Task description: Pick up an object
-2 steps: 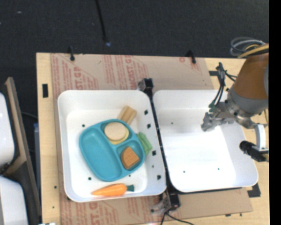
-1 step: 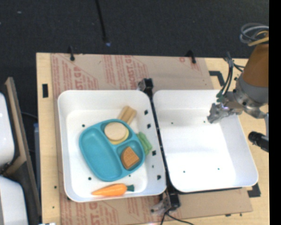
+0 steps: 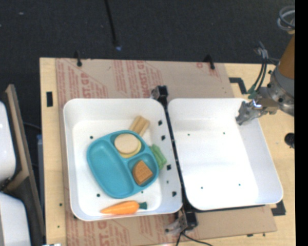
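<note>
Far left of the claw, in the left bin (image 3: 72, 137), you've got a blue tray (image 3: 105, 170) and a carrot (image 3: 120, 207). Claw (image 3: 245, 113) sits over the right bin's (image 3: 256, 188) far right rim; you can't tell its state.

The arm (image 3: 283, 86) enters near the right bin's (image 3: 256, 188) far right corner. Its visible body is grey metal, with a brown-orange band forming the upper section above the wrist. Dark cables (image 3: 262, 68) run down the outside of the wrist housing, looping beside the band. The pincer (image 3: 245, 113) is a small silver-grey metal assembly with bright reflective edges, lying over the bin's right rim. Finer detail such as screws or markings is too small to make out.
</note>
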You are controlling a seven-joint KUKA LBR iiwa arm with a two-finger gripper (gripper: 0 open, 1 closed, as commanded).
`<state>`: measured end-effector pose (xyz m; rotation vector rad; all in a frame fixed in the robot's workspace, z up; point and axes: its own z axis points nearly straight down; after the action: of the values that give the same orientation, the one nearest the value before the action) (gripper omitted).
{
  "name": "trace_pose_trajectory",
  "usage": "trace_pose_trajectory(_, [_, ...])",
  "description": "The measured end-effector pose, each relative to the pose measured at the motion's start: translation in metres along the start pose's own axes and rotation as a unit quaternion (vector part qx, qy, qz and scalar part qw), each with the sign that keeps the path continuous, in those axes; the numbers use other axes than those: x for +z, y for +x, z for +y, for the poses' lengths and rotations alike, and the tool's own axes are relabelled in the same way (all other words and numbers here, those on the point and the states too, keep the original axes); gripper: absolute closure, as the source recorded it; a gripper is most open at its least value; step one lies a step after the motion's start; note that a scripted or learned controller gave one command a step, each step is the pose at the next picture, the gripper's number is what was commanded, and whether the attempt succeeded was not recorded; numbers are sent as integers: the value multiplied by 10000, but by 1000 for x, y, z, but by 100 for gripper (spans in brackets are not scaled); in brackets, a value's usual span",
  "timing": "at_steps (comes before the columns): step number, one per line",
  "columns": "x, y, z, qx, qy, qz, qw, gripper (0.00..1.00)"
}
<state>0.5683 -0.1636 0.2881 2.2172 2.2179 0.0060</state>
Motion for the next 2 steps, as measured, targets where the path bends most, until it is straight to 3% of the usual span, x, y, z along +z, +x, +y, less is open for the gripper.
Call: trace_pose_trajectory(2, [33,90,33,-14,36,8,10000,100])
